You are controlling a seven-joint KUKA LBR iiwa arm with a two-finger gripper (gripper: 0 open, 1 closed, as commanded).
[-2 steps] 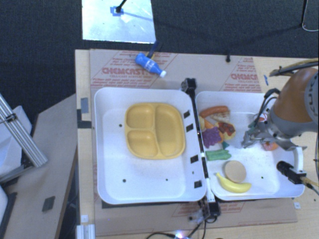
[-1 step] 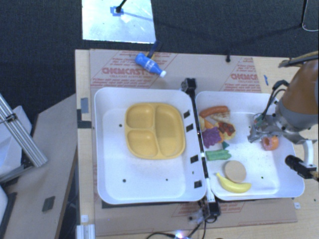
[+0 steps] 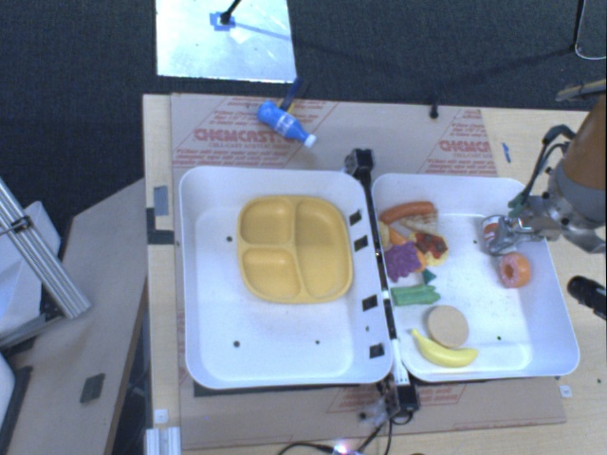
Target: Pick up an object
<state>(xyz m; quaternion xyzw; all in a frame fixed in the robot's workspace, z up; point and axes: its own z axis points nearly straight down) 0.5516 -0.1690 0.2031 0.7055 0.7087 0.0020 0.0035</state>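
Note:
In the right bin (image 3: 531,344) lie several toy foods: a hot dog (image 3: 408,211), a pizza slice (image 3: 427,242), purple grapes (image 3: 401,260), a green pod (image 3: 415,296), a round biscuit (image 3: 447,326), a banana (image 3: 443,351) and a pink donut (image 3: 515,270). My gripper (image 3: 500,236) hangs low over the bin's right half, just above and left of the donut. Nothing shows between its tips.
The left bin (image 3: 209,339) holds a yellow divided plate (image 3: 292,247). A blue bottle (image 3: 284,122) lies on the cardboard behind the bins. A black divider (image 3: 375,263) runs between the bins. A silvery panel (image 3: 226,27) lies at the back.

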